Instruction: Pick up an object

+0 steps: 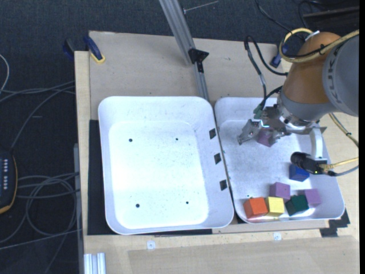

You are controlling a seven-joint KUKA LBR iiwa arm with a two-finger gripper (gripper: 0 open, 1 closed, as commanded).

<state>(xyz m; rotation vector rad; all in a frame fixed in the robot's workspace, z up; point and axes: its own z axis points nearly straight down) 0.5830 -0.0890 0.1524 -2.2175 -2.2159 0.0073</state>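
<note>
Seen from above at a slant: wooden bench [148,67] bearing two shallow white plastic bins side by side. Landmark for all places: the right-hand bin [239,170]. Touching its left wall, the larger left-hand bin [114,153], speckled, with four small dark dots on its floor. Behind the seam between the two, a slanting grey metal pole [181,33] rising from the bench.

Inside the right-hand bin, along its front edge, a cluster of small foam blocks: orange cube [256,206], just right of it a yellow cube [276,205], behind that a purple cube [280,189], then a dark green block [297,204], then a second purple cube [312,196] nearest the front right corner. Further back by the right wall, a blue block [299,172].

Over the bin's rear half, the two-finger gripper [261,131], fingers partly spread, closed around a small purple block [264,137]. Above it, the grey arm with orange band [311,73], reaching in from the right.
</note>
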